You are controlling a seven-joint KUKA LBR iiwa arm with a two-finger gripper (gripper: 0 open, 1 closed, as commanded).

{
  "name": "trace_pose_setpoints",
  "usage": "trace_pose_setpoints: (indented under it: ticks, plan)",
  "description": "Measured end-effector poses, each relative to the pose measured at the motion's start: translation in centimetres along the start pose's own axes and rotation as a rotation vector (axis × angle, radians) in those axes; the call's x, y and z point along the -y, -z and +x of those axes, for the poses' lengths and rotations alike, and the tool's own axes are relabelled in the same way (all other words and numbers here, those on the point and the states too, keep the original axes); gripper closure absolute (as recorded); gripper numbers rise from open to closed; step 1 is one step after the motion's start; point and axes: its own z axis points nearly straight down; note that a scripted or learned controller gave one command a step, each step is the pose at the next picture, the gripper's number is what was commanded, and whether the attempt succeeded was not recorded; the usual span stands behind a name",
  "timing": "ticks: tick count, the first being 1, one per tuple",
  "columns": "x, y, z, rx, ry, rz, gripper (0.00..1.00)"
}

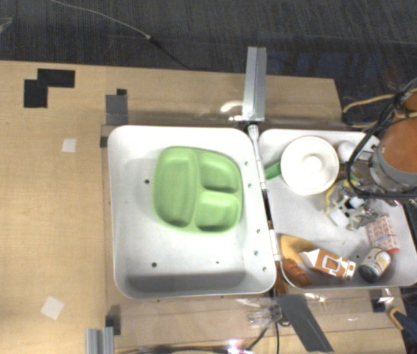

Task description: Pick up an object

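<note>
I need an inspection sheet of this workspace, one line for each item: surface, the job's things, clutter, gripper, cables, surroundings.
Surface: wooden bench bearing two white bins side by side, left bin and right bin.
Job's things: green divided tray lies in the left bin; white round bowl, orange-and-white carton, small dark-capped bottle, a brown item and a green piece lie in the right bin.
Clutter: small pale squares on the bench.
Gripper: gripper is low over the right bin, under the orange band; finger state unclear.
Cables: black and yellow cables beside the arm; thin wire on the floor.
Surroundings: dark carpet.
</note>
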Motion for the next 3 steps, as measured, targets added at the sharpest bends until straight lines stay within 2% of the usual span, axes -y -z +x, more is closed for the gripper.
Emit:
trace_pose_setpoints:
  ticks: [1,2,3]
  plan:
    - [-0.6,8.8,-6.5,-0.004,-0.158,-0.014,1.00]
    - [7.9,10.8,-4.0,-0.001,0.507,-0.018,1.00]
    - [7.8,10.8,-4.1,-0.001,0.508,-0.019,0.00]
